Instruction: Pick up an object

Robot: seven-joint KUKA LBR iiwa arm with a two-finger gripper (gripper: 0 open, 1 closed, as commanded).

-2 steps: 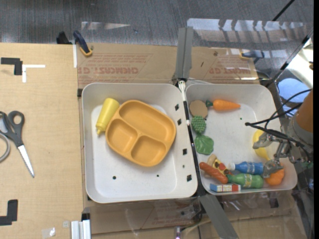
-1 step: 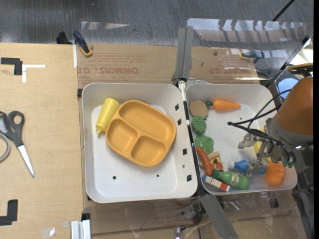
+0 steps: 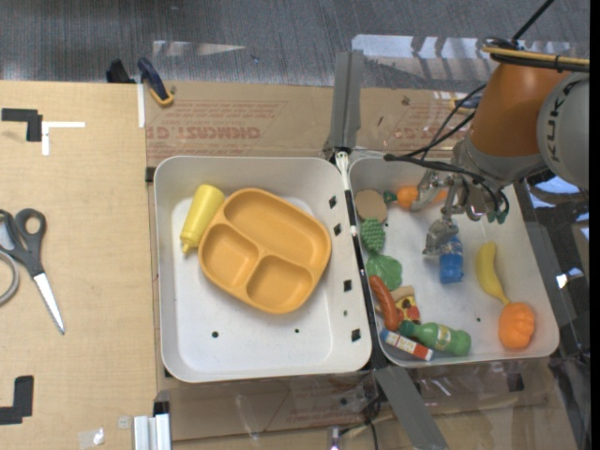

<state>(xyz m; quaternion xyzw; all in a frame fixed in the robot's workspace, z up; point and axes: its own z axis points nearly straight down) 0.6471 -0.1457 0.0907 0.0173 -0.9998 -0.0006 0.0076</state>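
Your nearest pick target is the blue bottle (image 3: 451,262), lying in the right bin (image 3: 544,279), about mid-bin. The gripper (image 3: 441,237) sits right above it, fingertips at the bottle's upper end, looks touching or nearly so. You can't tell whether the claw is open or closed here; the tips blur into the bottle top, and nothing is clearly seen clamped between them.

Just right of the bottle you've got a banana (image 3: 489,272), lying lengthwise down the bin, close beside but apart from the claw. Below the banana, near the bin's lower right corner, an orange fruit (image 3: 517,325). Up and left of the claw, a small orange ball (image 3: 407,196) near the bin's top wall, with a tan piece (image 3: 371,204) beside it at the left.

Down the bin's left side: a green knobbly item (image 3: 374,236), then a green leafy one (image 3: 385,272), then a red-orange sausage shape (image 3: 384,300) touching a small carton (image 3: 405,301). Along the bottom, a green bottle (image 3: 441,337) lies on its side, with a red and white tube (image 3: 407,346) just below it.

Left bin (image 3: 244,345) holds an orange divided tray (image 3: 262,248), tilted, with a yellow bottle (image 3: 201,216) touching its upper left edge.

Outside the bins, scissors (image 3: 33,256) lie on the wooden bench (image 3: 75,345) far left, well apart from everything. The arm (image 3: 520,101) enters from the upper right, orange band above the wrist
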